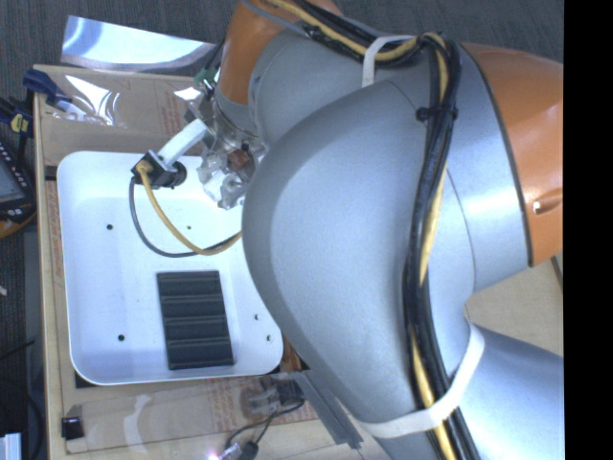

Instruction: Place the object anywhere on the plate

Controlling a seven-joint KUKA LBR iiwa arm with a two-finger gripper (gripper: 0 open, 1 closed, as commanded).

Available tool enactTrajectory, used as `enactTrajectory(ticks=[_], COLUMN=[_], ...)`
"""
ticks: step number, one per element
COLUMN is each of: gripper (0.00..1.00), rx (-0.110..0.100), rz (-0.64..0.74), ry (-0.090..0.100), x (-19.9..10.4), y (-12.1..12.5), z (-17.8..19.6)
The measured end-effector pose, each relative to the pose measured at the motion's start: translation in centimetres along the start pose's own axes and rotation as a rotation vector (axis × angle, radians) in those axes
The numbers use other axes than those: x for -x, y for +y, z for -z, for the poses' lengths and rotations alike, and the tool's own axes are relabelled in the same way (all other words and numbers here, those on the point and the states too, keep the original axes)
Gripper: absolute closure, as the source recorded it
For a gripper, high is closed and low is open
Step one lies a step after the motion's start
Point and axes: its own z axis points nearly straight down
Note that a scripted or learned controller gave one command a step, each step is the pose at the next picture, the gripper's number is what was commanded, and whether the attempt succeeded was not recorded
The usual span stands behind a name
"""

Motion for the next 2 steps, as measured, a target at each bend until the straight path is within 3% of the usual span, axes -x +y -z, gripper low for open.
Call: enactTrajectory(ticks=[1,2], gripper=[1.0,1.0], rx=[0.001,0.002], rz=[0.1,0.226], ry=[0.001,0.002], x=[-2.8,-2.2], y=[-3.6,-9.5], z=[4.6,15.4])
